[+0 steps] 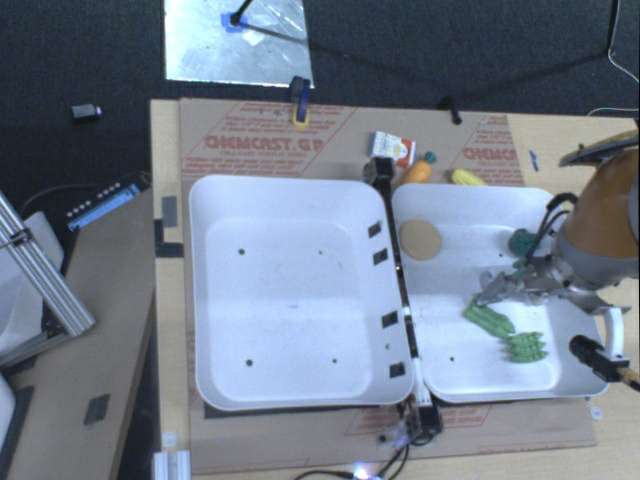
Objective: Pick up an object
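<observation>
A light green, elongated toy vegetable (488, 319) lay tilted on the floor of the right-hand white bin (455, 380), toward that bin's right half, and the gripper (497, 290) hung just above and beside its upper end. From this slanted view it could not be told whether the gripper was released or clenched, and nothing could be seen caught in it. Just below and to the right of the first vegetable sat a second green toy piece (527, 347), ridged and bunched, near the bin's lower right corner. A small teal object (521, 240) rested higher up, close to the arm (600, 228), whose grey and orange body entered from the right over the bin's edge. A flat tan disc (420, 239) lay near the bin's upper left corner, well apart from the green pieces. The left-hand white bin (285, 298) stood touching its neighbour along the black-clipped seam. Behind the bins, on the cardboard sheet (260, 133), lay an orange carrot-like toy (417, 171) and a yellow toy (467, 178), near each other.
</observation>
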Controlling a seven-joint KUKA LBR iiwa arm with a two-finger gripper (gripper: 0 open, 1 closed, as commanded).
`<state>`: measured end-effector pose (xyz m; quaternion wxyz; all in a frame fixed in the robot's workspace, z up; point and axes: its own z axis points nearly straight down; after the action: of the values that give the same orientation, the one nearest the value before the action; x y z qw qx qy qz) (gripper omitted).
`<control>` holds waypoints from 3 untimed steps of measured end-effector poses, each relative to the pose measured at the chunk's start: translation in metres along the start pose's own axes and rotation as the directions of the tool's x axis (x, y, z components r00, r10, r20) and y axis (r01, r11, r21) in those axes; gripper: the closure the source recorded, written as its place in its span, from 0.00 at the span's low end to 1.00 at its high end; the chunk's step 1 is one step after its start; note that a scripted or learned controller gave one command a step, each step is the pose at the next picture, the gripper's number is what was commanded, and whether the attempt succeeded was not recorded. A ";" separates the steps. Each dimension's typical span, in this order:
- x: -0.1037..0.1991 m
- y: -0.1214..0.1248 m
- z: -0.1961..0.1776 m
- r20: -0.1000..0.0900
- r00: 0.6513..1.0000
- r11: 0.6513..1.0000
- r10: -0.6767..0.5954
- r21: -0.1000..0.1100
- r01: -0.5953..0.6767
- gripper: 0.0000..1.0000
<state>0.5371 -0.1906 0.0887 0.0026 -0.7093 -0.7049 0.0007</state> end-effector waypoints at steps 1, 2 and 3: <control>0.034 0.064 0.003 0.003 1.000 1.000 -0.016 -0.011 0.016 0.00; 0.031 0.062 -0.008 0.003 1.000 1.000 -0.012 -0.010 0.012 1.00; 0.057 0.057 -0.126 0.004 1.000 1.000 -0.013 -0.019 0.013 1.00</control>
<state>0.5952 -0.1342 0.2149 -0.0056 -0.7046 -0.7096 -0.0044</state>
